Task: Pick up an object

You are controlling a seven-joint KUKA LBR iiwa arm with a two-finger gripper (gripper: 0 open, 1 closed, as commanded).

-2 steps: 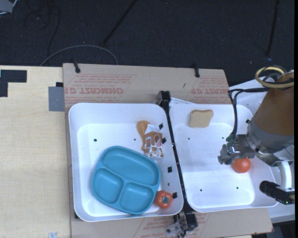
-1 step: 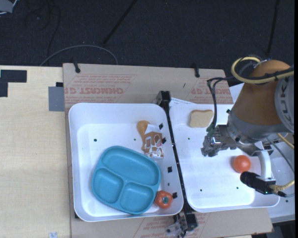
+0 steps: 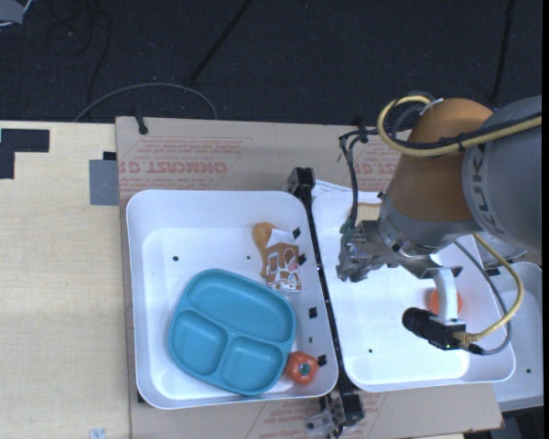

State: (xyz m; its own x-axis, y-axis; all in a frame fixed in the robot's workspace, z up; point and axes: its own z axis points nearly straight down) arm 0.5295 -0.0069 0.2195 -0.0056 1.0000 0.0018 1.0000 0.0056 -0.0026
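The blue divided plate [image 3: 232, 332] lies in the left bin [image 3: 151, 245]. Just beside its lower right corner sits a small red tomato-like ball [image 3: 301, 368]; near its upper right edge lie a printed packet [image 3: 283, 269] and a tan piece [image 3: 263, 235]. Well to the plate's right, beyond the black divider [image 3: 316, 273], the gripper [image 3: 352, 265] hangs over the right bin [image 3: 393, 364]; whether its jaws are open or closed cannot be told. An orange object [image 3: 436, 298] lies further right, partly behind the arm. Both bins rest on a cardboard sheet [image 3: 210, 154] on the pale worktop [image 3: 46, 282].
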